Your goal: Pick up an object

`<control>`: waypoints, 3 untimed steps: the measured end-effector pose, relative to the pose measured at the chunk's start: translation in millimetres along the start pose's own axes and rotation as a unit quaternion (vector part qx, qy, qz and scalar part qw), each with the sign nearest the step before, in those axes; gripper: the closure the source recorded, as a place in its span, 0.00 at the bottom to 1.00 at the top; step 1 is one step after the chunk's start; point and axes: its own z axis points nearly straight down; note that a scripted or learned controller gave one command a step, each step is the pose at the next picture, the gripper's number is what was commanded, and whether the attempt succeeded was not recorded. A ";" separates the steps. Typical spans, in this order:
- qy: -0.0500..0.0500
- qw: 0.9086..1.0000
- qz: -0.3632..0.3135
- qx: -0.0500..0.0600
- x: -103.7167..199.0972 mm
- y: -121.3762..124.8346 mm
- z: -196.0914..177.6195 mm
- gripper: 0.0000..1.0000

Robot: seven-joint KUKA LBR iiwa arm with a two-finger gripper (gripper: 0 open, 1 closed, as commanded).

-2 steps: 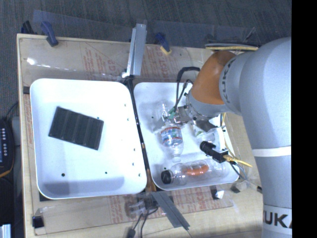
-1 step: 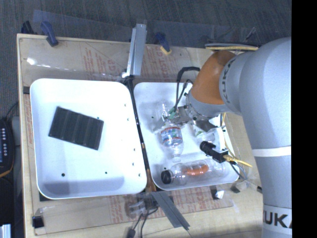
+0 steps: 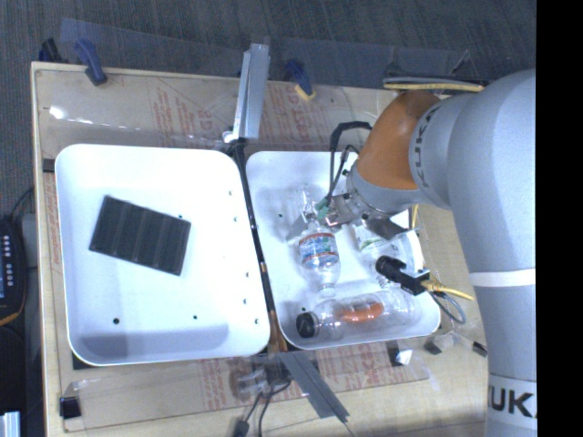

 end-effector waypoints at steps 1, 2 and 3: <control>-0.001 1.000 -0.002 0.000 0.2 1.0 -10.9 1.00; -0.002 0.996 0.090 -0.006 -13.7 -36.9 -1.4 1.00; 0.000 0.999 0.038 -0.001 -4.4 23.6 -147.6 1.00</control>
